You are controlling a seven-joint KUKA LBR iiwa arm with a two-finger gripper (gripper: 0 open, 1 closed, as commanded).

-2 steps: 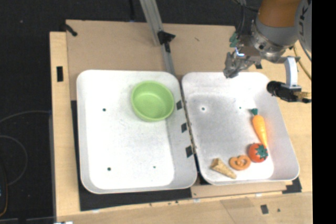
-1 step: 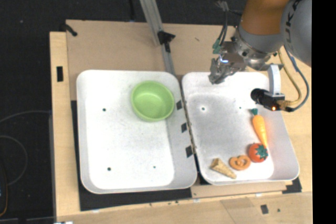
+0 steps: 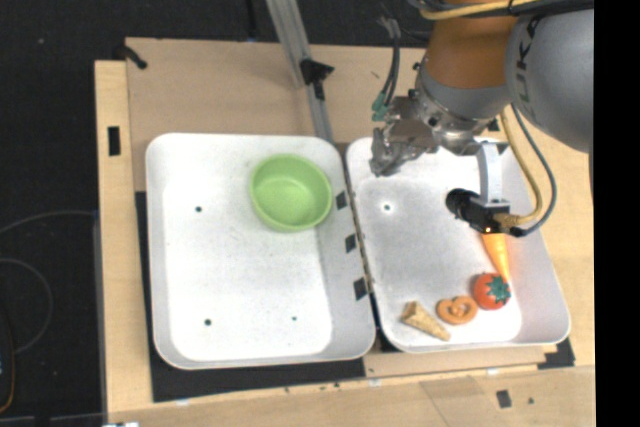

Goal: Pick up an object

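Gripper point(image 3: 388, 155) is hovering over the right bin point(image 3: 420, 215); can't tell its grip. Orange carrot point(image 3: 497, 258) is lying there, top partly hidden.

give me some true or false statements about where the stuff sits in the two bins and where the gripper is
1. The green bowl sits in the left bin. True.
2. The carrot lies in the left bin. False: it lies in the right bin, near its right side.
3. The gripper is above the right bin's far left corner. True.
4. The tomato is next to the green bowl. False: it is in the right bin, just below the carrot.
5. The gripper is on the orange pretzel. False: the pretzel lies near the bin's front edge, apart from it.
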